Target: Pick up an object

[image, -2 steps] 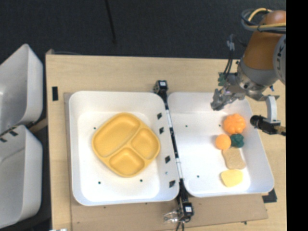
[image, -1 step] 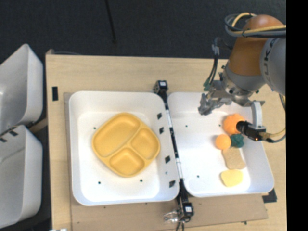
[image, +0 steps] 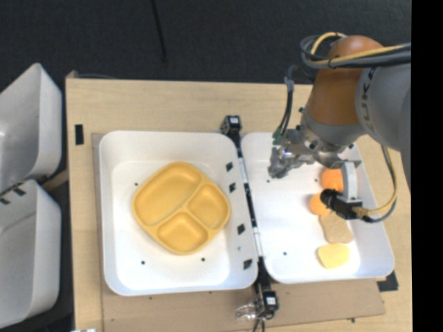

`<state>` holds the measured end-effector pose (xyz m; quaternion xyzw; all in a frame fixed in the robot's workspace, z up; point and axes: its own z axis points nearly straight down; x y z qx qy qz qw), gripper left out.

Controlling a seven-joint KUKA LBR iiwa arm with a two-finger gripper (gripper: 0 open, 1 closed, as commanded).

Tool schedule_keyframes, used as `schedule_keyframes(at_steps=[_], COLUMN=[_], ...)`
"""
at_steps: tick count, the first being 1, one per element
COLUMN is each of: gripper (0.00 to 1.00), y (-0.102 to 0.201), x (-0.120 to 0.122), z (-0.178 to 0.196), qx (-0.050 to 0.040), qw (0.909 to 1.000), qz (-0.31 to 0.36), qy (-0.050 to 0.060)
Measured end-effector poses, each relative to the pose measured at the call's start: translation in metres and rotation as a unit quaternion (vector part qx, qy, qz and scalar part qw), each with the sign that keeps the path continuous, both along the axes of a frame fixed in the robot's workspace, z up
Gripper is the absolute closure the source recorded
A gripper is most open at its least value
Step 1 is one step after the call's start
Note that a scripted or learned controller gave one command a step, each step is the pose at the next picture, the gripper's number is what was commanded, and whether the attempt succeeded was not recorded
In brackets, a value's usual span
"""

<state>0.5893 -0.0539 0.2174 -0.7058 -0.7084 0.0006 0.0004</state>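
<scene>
gripper [image: 279,163] hangs over the right bin [image: 291,254], near its upper left corner; can't tell how its fingers stand, too blurred. orange piece [image: 332,179], tan slice [image: 337,229] and yellow piece [image: 333,256] lie toward that bin's right side. no readable writing.

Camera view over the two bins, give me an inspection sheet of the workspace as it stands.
Surface: wooden bench bearing left bin and right bin.
Job's things: yellow divided plate in left bin; orange pieces, tan slice, yellow piece in right bin.
Clutter: nothing seen.
Grippers: gripper above right bin, holding nothing visible.
Cables: black cable beside wrist.
Surroundings: white containers on the left.
</scene>
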Motion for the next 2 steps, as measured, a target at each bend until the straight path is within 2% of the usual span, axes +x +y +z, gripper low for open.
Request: schedule_keyframes(at_steps=[1, 2], gripper=[1.0, 1.0], y=[0.051, 0.094], x=[-0.028, -0.053], z=[-0.001, 0.019], qx=[0.0003, 0.0016], qw=[1.0, 1.0], qz=[0.0, 0.002], qy=[0.0, -0.001])
